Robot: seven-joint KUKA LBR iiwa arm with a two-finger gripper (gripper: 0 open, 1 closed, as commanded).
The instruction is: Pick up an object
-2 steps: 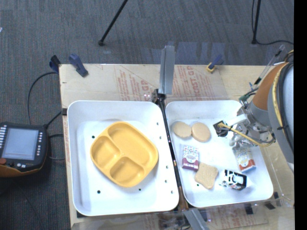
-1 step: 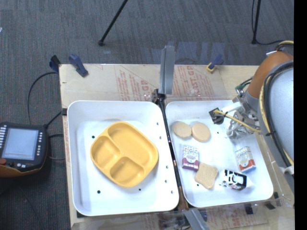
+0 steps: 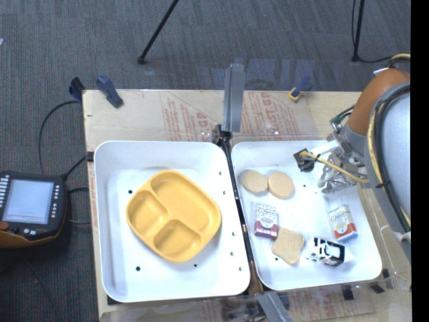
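Black-white carton (image 3: 328, 251) nearest, below orange carton (image 3: 341, 221). Gripper (image 3: 333, 178) hovers just above orange carton, fingers look parted, nothing between. Risk: descent clips carton edge, tips it, grasp misses.

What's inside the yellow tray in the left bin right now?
Nothing visible: the yellow tray shows three bare compartments, and it sits in the left bin. All the food items, including the two round cookies and the toast slice, lie in the right bin. Whatever lies beneath the tray is covered.
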